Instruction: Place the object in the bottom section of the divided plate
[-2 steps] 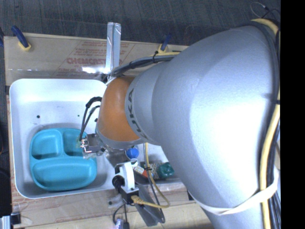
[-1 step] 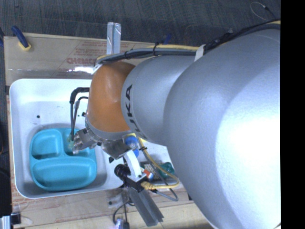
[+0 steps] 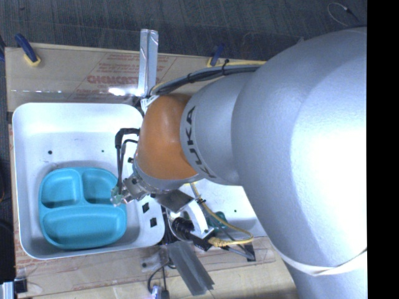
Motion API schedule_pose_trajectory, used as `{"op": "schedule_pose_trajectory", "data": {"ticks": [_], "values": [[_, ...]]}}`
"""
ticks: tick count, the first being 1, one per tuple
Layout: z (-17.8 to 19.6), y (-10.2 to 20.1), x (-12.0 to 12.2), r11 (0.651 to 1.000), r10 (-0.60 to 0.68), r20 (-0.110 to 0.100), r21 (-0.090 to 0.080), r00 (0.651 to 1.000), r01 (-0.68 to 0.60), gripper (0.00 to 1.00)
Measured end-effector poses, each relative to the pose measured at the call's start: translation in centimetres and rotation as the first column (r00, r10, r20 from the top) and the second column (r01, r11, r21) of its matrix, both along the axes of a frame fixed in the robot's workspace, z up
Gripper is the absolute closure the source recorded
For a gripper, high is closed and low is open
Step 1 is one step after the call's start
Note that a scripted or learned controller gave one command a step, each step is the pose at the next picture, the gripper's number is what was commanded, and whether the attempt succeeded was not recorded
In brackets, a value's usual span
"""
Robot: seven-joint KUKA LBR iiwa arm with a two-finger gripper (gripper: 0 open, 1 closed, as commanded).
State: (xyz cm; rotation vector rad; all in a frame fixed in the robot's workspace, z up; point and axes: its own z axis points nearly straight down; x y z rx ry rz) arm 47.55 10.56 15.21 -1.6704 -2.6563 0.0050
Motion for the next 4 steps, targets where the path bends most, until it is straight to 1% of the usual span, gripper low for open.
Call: {"op": "schedule_pose_trajectory", "data": {"ticks": [1, 2, 3, 4], "values": [[-3.4, 6.5, 0.4, 0.826, 0.563, -0.001, 0.005, 0.826, -0.563, 1.00], [4.9, 11.3, 0.1, 0.627, 0.779, 0.006, 0.000, 0.627, -0.779, 1.00], [-4.5, 11.4, 3.0, 0.733, 0.680, 0.017, -0.004, 0.733, -0.680, 1.00], [-4.5, 5.9, 1.3, 0.697, 0.716, 0.059, -0.016, 0.695, -0.717, 1.00]]}}
